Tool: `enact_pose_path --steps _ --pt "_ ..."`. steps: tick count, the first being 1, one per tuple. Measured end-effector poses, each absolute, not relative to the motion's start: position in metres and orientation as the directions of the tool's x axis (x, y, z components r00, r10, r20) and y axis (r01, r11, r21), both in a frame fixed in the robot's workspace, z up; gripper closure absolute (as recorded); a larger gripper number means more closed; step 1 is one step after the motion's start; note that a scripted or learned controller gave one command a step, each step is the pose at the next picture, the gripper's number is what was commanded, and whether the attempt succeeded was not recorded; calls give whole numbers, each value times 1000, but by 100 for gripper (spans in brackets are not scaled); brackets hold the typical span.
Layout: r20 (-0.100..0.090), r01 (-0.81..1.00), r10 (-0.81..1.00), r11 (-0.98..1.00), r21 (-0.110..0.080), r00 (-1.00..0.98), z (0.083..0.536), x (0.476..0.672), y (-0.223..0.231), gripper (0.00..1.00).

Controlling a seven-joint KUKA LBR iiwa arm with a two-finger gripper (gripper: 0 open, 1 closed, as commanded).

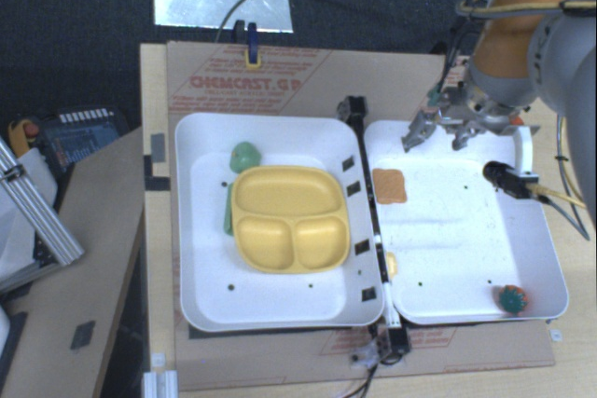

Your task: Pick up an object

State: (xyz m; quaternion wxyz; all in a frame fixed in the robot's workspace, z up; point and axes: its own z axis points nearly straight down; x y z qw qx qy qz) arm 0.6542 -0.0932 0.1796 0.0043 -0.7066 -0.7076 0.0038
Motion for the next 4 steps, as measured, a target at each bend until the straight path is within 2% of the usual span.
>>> enact_pose_path --steps 1,2,3,4 --pt "0 1000 1000 3 1 -3 187 657 -93 0" --pt "0 1000 1000 3 -2 -3 146 660 -93 0" --pt "0 1000 1000 5 -1 -5 84 660 -91 0" --pt "-1 1000 1000 5 2 -5 85 661 -91 0"
